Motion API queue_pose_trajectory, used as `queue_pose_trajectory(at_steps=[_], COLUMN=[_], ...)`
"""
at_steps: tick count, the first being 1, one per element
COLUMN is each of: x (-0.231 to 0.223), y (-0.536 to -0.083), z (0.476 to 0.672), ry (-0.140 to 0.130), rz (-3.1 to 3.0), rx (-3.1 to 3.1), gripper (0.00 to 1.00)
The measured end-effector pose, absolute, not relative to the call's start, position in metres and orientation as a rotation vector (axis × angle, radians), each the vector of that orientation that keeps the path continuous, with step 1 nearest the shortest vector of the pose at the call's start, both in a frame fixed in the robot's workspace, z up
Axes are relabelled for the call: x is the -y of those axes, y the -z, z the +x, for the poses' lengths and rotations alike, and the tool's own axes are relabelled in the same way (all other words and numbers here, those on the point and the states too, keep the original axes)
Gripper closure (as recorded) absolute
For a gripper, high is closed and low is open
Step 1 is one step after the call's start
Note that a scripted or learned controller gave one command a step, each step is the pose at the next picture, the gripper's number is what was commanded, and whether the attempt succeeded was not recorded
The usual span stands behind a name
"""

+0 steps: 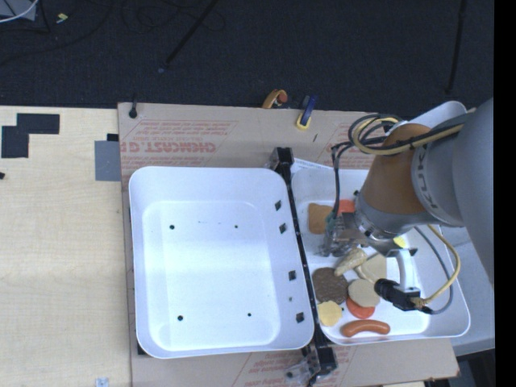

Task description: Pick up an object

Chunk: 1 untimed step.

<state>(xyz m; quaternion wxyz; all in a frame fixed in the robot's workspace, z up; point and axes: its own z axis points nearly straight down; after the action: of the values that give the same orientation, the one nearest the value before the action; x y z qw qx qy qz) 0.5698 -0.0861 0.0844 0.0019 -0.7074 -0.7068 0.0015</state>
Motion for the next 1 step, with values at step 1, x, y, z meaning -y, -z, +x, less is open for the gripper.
queue_pose_trajectory(at_steps=[1], x=[0.0918], y=[-0.2039], z=[0.6048], ry=[0.010], rz=[-2.226], rx=[2.229], gripper=[1.00])
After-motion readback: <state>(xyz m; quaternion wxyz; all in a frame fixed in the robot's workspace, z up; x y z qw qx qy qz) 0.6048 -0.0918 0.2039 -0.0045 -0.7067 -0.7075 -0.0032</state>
